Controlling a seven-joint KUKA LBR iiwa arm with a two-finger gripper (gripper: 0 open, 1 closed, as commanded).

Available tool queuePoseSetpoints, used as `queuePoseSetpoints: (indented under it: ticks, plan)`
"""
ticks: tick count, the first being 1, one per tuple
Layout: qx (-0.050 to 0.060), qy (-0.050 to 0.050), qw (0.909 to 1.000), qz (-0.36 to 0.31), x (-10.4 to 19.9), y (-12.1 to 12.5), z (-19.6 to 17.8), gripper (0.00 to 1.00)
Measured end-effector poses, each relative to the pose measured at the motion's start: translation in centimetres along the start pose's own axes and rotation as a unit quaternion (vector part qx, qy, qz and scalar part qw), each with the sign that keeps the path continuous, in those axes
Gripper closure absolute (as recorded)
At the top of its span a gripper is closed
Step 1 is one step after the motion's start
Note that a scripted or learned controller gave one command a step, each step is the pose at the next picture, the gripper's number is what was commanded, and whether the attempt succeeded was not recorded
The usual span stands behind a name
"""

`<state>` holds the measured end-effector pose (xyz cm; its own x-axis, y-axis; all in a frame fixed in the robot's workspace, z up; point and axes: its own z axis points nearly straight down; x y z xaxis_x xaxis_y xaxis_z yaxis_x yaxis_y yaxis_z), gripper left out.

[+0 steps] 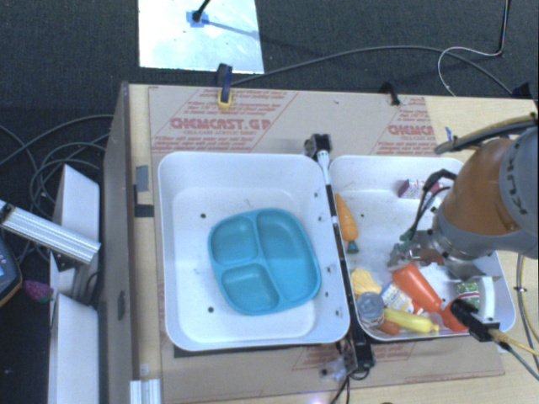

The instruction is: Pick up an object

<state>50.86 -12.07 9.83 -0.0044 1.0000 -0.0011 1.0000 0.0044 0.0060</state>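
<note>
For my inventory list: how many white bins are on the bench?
2: the left bin holds a blue divided plate; the right bin holds the small objects, under the arm.

You are looking at a robotics lab or test cell, not a home: the grey arm with its orange band (493, 194) works over a bench topped with printed brown cardboard sheeting (278, 116). Two shallow white plastic bins (181, 251) sit side by side on it, while loose black cables (50, 146) trail across dark carpet (67, 40).
</note>
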Motion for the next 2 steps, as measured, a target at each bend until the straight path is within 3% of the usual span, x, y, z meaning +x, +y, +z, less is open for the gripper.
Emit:
queuePoseSetpoints:
  ticks: [1,2]
  plan:
    - [0.001,0.001,1.0,0.0,5.75,2.13,-8.69,1.0]
    - [0.002,0.001,1.0,0.001,5.67,2.06,-8.62,0.0]
